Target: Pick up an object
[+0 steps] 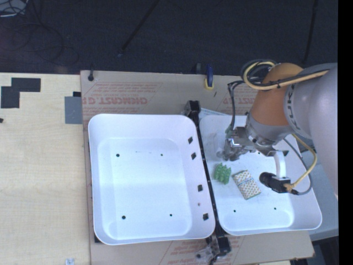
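In the right bin lie two things: a small green knobbly object near the bin's left wall, and a tan patterned packet just right of it. My gripper hangs over the upper left part of that bin, a little above and right of the green object. Nothing shows between its fingers, and the wrist hides how far apart they stand.
The left bin is a wide white tray beside the right one, split from it by a black clamp strip. A wooden bench top extends to the left. The arm's grey and orange body covers the right bin's upper right corner.
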You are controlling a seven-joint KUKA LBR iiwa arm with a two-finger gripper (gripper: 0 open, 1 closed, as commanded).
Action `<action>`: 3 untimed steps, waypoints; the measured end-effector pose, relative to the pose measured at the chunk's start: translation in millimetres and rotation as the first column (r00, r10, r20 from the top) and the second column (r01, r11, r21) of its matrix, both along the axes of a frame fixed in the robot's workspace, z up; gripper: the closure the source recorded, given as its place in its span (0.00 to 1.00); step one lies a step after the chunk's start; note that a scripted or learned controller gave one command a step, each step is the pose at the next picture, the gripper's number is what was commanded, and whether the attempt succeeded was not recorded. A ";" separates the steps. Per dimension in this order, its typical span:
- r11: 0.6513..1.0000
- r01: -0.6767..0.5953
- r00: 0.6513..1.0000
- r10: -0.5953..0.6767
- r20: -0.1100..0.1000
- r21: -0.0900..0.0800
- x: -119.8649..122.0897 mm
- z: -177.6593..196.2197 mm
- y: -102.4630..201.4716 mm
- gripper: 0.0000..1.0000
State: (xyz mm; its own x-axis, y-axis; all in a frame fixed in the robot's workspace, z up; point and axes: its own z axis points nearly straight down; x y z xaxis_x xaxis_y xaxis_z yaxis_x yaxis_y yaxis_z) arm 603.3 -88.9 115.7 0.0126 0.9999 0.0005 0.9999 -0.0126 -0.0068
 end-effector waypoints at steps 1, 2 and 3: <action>1.000 0.003 1.000 -0.003 -0.001 0.000 -0.6 9.2 -1.9 1.00; 1.000 0.006 1.000 -0.006 -0.003 0.000 -1.1 18.3 -3.8 1.00; 1.000 -0.023 1.000 0.023 0.012 0.003 -4.4 105.6 90.5 1.00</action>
State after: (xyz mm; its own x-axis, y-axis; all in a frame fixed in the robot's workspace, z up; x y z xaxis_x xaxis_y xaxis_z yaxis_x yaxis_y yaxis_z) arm 598.9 1.7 221.3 -0.0104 0.9999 0.0038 0.9999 0.0104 0.0055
